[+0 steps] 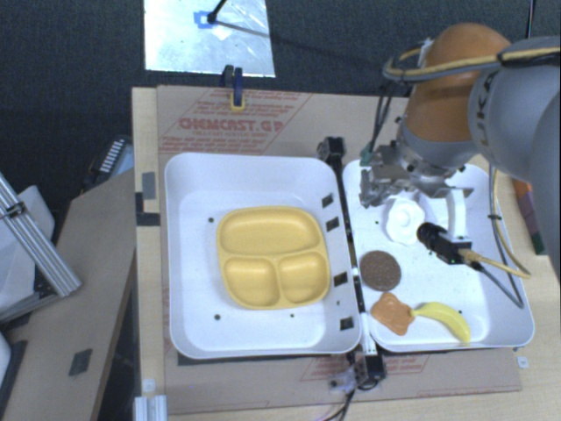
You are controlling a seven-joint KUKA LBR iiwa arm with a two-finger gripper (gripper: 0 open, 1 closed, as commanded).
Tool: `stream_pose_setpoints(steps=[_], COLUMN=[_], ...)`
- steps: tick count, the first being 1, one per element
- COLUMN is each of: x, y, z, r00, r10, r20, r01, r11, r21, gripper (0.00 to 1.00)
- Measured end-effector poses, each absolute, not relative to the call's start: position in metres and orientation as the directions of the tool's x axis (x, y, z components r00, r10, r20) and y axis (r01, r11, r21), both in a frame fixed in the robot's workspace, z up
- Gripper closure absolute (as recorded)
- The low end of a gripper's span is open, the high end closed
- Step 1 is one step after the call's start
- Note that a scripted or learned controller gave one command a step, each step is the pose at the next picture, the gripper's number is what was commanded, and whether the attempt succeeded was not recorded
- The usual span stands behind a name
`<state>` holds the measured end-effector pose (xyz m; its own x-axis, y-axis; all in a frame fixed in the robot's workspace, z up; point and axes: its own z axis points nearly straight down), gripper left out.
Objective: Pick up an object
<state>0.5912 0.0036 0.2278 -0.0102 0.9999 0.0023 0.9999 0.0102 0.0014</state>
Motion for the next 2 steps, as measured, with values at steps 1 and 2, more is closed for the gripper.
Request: stream_pose_setpoints(steps=[1,2], x=[0.579,0.563], y=[0.056,0.108], z=[0.217,0.211], r00=[-0.009,-0.010], r10=[1.000,1.000], r20=[0.002,0.003], r01=[1.000,1.000], r11=[0.009,0.010], r21=[0.001,-0.001], gripper=[1.00,1.00])
